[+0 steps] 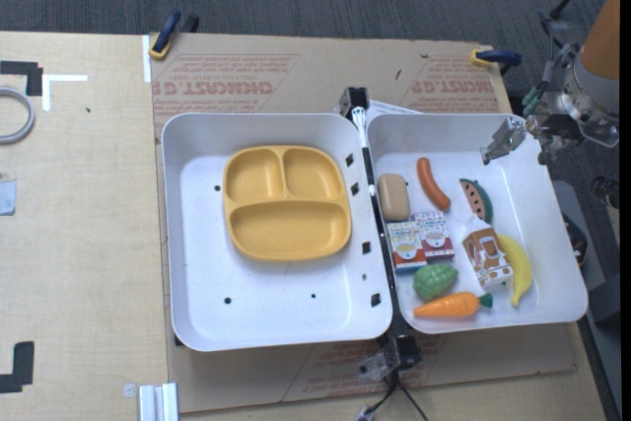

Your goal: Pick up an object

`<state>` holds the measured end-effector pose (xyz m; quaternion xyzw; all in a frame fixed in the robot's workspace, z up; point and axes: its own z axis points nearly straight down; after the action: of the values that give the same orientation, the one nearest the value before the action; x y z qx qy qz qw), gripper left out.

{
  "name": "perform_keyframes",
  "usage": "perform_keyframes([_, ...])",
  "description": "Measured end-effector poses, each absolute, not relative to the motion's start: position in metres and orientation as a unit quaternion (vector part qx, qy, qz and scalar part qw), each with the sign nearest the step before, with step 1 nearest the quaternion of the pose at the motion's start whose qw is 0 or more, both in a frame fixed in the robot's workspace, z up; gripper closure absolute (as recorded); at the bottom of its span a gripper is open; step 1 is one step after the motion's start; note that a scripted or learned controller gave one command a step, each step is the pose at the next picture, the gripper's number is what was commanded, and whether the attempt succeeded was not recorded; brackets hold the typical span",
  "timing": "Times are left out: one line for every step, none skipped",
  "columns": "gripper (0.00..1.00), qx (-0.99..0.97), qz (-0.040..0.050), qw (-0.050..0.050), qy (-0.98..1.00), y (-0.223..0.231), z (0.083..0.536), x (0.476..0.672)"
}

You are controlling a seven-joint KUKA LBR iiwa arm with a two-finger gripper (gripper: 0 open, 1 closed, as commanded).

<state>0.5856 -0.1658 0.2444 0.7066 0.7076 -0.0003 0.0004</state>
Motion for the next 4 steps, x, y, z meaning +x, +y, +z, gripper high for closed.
perform_keyframes([0.00,0.665,-0.0002,0.000,0.747,-0.107,0.108,0.608])
perform_keyframes([1.00,0.666,-0.0001,0.000,0.746,-0.107,0.118,0.608])
perform_keyframes([0.00,0.666,-0.0001,0.000,0.746,-0.107,0.118,0.608])
perform_keyframes([0.00,0.580,-0.0001,0.000,0.815,-0.118,0.093,0.615])
